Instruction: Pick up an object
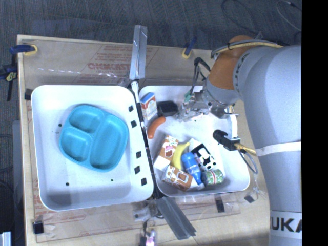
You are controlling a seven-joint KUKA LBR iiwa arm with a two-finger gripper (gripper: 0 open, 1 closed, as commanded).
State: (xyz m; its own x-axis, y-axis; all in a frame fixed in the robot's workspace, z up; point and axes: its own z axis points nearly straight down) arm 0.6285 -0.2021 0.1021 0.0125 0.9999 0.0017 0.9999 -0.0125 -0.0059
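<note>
Starting at the near wall of the right bin (241, 184), I see a packed heap: a small brown carton (177, 177), a blue bottle (190, 167), a banana (179, 152) and a green can (214, 176), all touching. These look light but crowded, with little room beside any of them. Farther in lies an orange sausage-shaped toy (155, 127), apart from the heap and close to the bin's left wall; I judge it light, smooth and likely to roll, best taken across its middle. Beyond it, my fingers (193, 108) hang over the far end of the bin, near a black block (166, 107); I cannot tell how far open they are
</note>
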